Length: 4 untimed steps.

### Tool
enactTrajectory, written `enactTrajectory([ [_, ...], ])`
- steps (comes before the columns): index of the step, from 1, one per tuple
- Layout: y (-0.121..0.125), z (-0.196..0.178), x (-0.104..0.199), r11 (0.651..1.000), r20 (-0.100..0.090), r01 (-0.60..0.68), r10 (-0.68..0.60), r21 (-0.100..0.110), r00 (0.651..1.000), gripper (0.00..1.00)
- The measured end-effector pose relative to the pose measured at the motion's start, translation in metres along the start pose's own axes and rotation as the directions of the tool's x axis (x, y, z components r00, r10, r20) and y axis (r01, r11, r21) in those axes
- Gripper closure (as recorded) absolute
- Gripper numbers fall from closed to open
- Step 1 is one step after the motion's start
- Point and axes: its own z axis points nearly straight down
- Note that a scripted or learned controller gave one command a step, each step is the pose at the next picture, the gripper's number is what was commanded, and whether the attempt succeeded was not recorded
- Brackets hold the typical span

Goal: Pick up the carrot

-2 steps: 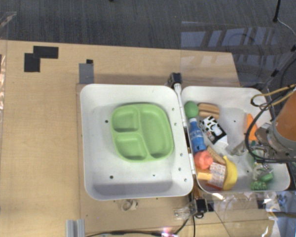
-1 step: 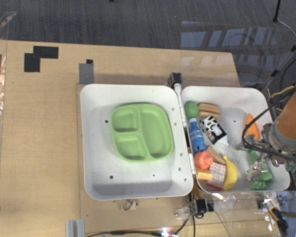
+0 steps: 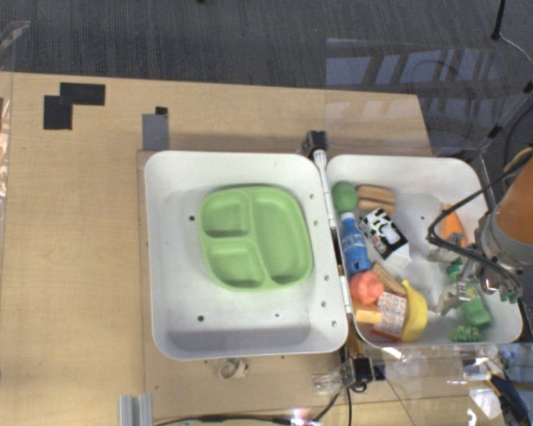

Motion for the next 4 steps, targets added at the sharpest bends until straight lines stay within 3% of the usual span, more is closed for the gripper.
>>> enactTrajectory([
  [1,0.009,-0.084,-0.060,0.993,0.004,-0.115,0.115,-0.001,0.993,0.00],
  [2,0.013,0.002,-0.088,0.979,0.000,0.202,-0.202,-0.002,0.979,0.00],
  [3,0.018,0.002,-0.133,0.921,0.002,0.389,-0.389,-0.001,0.921,0.00],
  [4,0.012,0.002,-0.097,0.749,0.000,0.662,-0.662,-0.001,0.749,0.00],
])
